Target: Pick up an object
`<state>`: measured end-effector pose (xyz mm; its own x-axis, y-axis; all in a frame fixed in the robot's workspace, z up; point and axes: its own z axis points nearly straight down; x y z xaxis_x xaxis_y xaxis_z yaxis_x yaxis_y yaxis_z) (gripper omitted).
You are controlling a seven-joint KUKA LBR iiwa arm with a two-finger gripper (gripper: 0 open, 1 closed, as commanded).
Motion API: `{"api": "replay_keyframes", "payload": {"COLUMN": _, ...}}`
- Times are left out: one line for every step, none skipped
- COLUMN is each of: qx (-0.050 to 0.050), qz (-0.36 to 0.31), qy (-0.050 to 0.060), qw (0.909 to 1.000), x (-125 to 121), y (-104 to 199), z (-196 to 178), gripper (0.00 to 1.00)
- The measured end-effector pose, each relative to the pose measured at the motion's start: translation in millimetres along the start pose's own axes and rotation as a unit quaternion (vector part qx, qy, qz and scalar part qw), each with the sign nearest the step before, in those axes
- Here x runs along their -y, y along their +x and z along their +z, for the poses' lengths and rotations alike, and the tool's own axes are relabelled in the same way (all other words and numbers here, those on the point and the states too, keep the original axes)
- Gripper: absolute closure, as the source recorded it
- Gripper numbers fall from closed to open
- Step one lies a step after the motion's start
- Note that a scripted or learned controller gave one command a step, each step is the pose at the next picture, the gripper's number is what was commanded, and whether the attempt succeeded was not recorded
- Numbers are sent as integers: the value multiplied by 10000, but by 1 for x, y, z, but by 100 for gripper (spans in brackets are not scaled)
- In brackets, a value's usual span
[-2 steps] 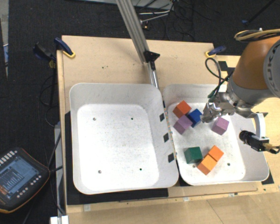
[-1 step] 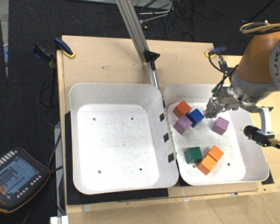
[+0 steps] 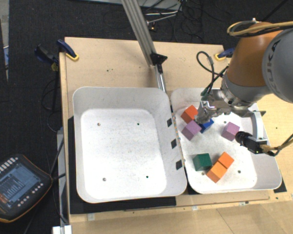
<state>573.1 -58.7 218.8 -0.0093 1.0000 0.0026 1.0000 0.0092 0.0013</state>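
In the right bin (image 3: 263, 179) lie several small blocks. An orange block (image 3: 189, 113) and a purple block (image 3: 191, 130) sit near the bin's left wall. A blue block (image 3: 207, 125) lies just right of them, partly hidden under my gripper (image 3: 204, 116), which hangs low directly over it. Whether the gripper touches the blue block I cannot tell. Another purple block (image 3: 230, 131) lies to the right. Toward the front are a green block (image 3: 202, 162) and two orange blocks (image 3: 225, 160) (image 3: 215, 172) side by side.
The left bin (image 3: 83, 130) stands beside the right one, the two rims meeting in the middle. A grey metal pole (image 3: 141, 28) slants down to the bins' far edge. A camera mount and cables (image 3: 254, 143) hang off the wrist over the right bin.
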Motion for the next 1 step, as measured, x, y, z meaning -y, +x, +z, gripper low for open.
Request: {"api": "replay_keyframes", "payload": {"qx": 5, "qz": 8, "qy": 10, "qw": 10000, "x": 7, "y": 46, "z": 3, "gripper": 100}}
